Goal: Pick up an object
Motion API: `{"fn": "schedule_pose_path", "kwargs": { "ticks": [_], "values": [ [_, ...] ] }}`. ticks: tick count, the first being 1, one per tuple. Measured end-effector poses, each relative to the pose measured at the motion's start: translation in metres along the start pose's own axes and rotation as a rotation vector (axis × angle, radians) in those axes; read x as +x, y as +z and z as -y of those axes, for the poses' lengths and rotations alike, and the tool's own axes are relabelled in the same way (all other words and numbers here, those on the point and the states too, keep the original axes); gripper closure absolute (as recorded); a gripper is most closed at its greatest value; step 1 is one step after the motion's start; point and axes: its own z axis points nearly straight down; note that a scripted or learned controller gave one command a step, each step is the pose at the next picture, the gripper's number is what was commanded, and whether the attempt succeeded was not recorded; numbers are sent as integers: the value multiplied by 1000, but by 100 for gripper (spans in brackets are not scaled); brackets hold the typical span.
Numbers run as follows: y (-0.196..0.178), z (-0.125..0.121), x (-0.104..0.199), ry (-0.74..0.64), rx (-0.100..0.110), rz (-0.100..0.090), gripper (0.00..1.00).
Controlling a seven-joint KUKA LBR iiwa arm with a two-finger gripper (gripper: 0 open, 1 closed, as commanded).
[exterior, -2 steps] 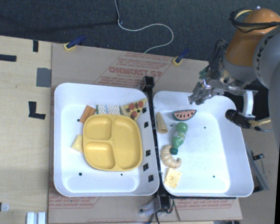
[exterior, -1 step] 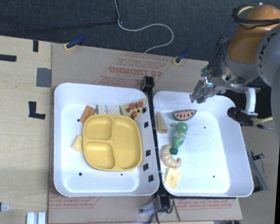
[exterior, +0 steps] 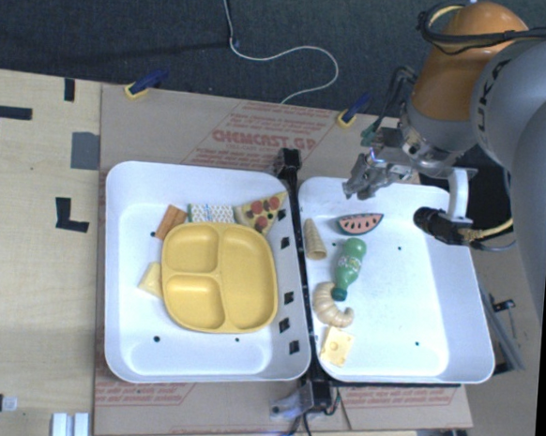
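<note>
1. You have two shallow white plastic bins side by side on the tabletop (exterior: 24, 268): the left bin (exterior: 122, 342) and the right bin (exterior: 433, 338), both smooth with rounded corners.
2. In the left bin you see a yellow divided plate (exterior: 219, 276), matte plastic with three compartments. Peeking from under its edges are an orange strip (exterior: 170, 221), a pale yellow wedge (exterior: 151, 278) and a pizza slice (exterior: 262, 212).
3. In the right bin, along its left side, you can pick out a watermelon slice (exterior: 360, 223), red with a green rind; a tan cone (exterior: 315, 238); a green bottle (exterior: 347, 268) lying down; a lumpy cream croissant (exterior: 333, 305); and a flat yellow cheese piece (exterior: 337, 346) with holes.
4. The claw (exterior: 368, 176) hangs over the far left corner of the right bin, just above the watermelon slice in the view. Its metal tips look close together with nothing between them, though the view is too blurred to be sure; you cannot tell if it is open or closed.
5. The bins sit on a brown cardboard sheet (exterior: 251, 135) with red printed writing, upside down and not readable.
6. A thin white cable (exterior: 286, 53) curls across the dark floor beyond.
</note>
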Motion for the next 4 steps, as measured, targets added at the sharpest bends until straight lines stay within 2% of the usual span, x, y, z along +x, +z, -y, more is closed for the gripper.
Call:
{"fn": "schedule_pose_path", "kwargs": {
  "ticks": [1, 3, 4],
  "values": [
    [-2, 20, 45, 1, 2, 0, 100],
    [1, 32, 142, 0, 2, 1, 100],
    [16, 51, 166, 3, 4, 3, 100]
  ]
}}
